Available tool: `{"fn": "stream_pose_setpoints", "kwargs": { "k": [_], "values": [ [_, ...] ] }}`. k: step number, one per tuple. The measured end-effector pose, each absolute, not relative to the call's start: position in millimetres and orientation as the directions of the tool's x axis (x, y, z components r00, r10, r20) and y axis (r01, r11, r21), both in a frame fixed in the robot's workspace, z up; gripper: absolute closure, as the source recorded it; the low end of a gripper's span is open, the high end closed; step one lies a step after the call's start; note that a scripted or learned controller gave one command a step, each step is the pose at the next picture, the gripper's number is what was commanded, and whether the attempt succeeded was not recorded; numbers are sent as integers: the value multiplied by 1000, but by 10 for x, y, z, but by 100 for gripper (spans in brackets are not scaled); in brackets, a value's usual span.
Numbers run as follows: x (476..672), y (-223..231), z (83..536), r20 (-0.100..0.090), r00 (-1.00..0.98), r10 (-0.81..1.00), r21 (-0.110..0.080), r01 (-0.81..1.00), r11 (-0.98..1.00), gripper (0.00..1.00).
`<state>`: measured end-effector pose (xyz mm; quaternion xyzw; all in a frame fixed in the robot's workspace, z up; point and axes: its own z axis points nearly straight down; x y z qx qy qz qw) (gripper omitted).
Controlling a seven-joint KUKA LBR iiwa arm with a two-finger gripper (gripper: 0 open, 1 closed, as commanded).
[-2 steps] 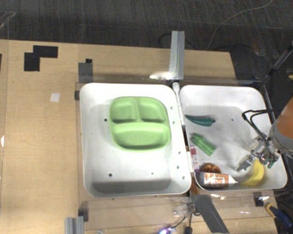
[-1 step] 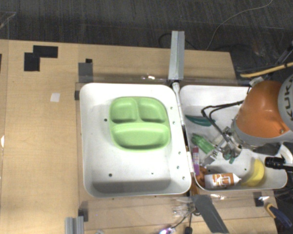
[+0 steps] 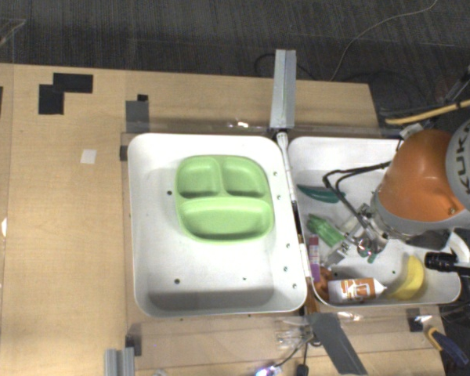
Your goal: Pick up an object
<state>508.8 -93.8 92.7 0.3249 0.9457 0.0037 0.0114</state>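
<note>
In the camera view, the hand [image 3: 359, 240] is seen lowered into the right bin [image 3: 352, 153], just beside a green object [image 3: 323, 227]; whether its fingers are wide or narrow cannot be told. A banana [image 3: 412, 277] and an orange-labelled bottle [image 3: 356, 290] lie near the bin's front wall. A green divided plate [image 3: 222, 197] rests in the left bin [image 3: 153, 233] on the counter [image 3: 55, 233].

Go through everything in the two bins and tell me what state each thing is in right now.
Green divided plate: flat in the left bin, compartments bare.
Bottle with orange label: lying on its side in the right bin.
Yellow object: resting beside the bottle.
Gripper: low over the right bin's green items.
</note>
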Motion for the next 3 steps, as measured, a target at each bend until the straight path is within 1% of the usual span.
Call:
{"fn": "stream_pose_setpoints", "kwargs": {
  "k": [1,2,3],
  "values": [
    [5867,-1089,915,-16,-828,561,11,561,828,0],
    [6342,-1192,899,-10,-603,798,10,798,603,0],
    [6370,-1167,1008,-12,-609,793,16,793,609,100]
  ]
}}
